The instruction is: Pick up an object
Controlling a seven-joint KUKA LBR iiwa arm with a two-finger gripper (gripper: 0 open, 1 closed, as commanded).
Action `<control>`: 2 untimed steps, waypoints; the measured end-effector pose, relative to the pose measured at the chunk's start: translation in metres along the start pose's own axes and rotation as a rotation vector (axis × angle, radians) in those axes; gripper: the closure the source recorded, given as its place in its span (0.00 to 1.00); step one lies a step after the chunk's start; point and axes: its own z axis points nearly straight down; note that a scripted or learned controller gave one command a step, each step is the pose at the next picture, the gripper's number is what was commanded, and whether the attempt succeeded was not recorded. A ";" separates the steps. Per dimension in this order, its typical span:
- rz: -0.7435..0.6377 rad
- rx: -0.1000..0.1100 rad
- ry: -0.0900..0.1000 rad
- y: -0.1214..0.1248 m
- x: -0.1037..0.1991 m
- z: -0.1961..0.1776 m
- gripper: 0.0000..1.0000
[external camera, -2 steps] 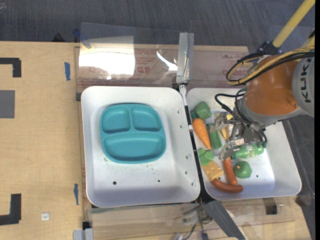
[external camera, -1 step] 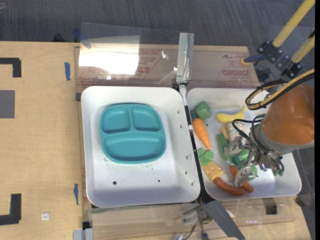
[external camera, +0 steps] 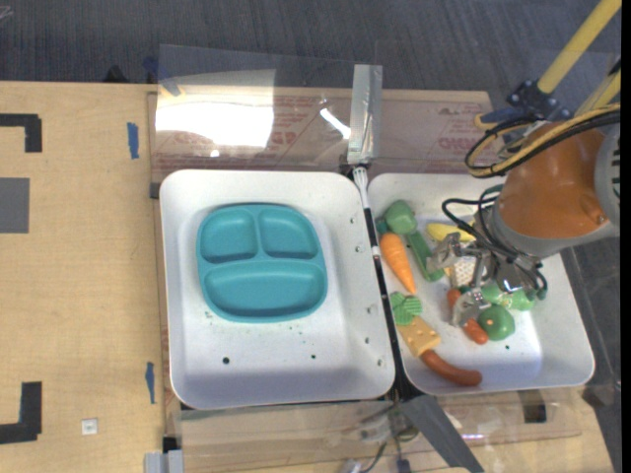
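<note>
Toy food items lay clustered in the right white bin [external camera: 562, 353]: an orange plastic carrot [external camera: 397, 261] near the divider, a green leafy vegetable piece [external camera: 399, 214] above it, a yellow cheese wedge [external camera: 420, 338] and a red-brown sausage [external camera: 452, 368] toward the near edge, and a round green fruit [external camera: 500, 324] further right. The two-finger gripper [external camera: 471, 289] was positioned low among these items, just beside the green fruit; whether it was spread or closed could not be determined. The grey arm with orange band [external camera: 552, 190] extended from the right. A teal divided plastic plate [external camera: 262, 262] rested in the left white bin [external camera: 187, 363].
</note>
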 end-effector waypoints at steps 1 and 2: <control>0.053 -0.007 0.007 0.040 -0.122 -0.095 0.00; -0.102 -0.008 0.013 0.006 -0.115 -0.002 0.00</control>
